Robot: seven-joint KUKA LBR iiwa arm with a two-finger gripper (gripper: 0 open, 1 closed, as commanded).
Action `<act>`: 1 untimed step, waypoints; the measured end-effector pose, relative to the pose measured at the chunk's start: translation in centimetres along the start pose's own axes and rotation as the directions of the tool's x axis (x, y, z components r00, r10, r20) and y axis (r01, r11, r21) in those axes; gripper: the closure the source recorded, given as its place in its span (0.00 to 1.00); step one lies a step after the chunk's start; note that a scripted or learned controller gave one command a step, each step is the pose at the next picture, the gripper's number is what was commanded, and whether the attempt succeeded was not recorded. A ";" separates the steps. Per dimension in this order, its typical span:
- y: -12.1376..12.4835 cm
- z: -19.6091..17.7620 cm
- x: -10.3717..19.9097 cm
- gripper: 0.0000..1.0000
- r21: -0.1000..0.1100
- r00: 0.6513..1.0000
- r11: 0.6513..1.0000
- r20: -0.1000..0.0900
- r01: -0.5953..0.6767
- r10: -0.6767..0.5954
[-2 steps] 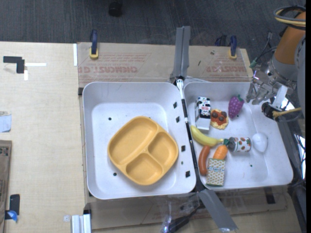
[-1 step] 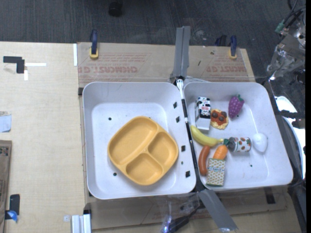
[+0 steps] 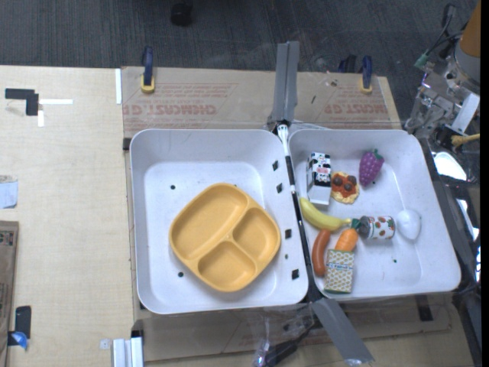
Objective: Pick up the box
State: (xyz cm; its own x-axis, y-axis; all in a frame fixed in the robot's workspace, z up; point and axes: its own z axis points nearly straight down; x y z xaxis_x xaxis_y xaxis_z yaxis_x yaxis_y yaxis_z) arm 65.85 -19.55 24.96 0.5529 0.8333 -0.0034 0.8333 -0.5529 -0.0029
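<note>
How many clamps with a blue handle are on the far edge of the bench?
2. One blue clamp is behind the left bin; the other is behind the right bin. The divider post may hide more.

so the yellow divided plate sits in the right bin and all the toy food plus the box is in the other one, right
Not quite. The camera view shows the yellow divided plate in the left bin, not the right one. The toy food, such as the banana and the grapes, plus the box, lies in the right bin.

box [image 3: 340, 271] in right bin [image 3: 428, 274], beside carrot [image 3: 346, 240]
</note>
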 end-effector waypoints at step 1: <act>-2.9 12.8 0.5 0.00 0.001 0.993 0.993 -0.001 -0.120 0.120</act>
